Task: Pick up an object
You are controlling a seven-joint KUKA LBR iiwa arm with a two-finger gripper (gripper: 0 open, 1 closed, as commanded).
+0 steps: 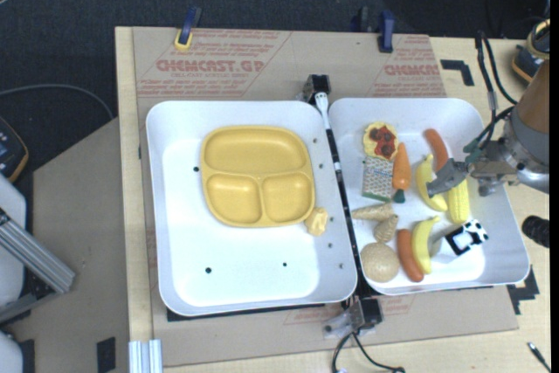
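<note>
The gripper [444,180] hangs low over the right bin [499,262], its fingers spread and holding nothing, just above a corn cob [458,201] (beside a banana [425,183]) among toy foods.

Both white bins [175,275] present smooth, slightly glossy plastic, the yellow divided tray [258,175] a smooth matt plastic, the toy foods such as the carrot [401,169] and corn cob [457,199] a shiny moulded plastic, and the worktop [140,65] a matt brown printed cardboard-like sheet.
</note>
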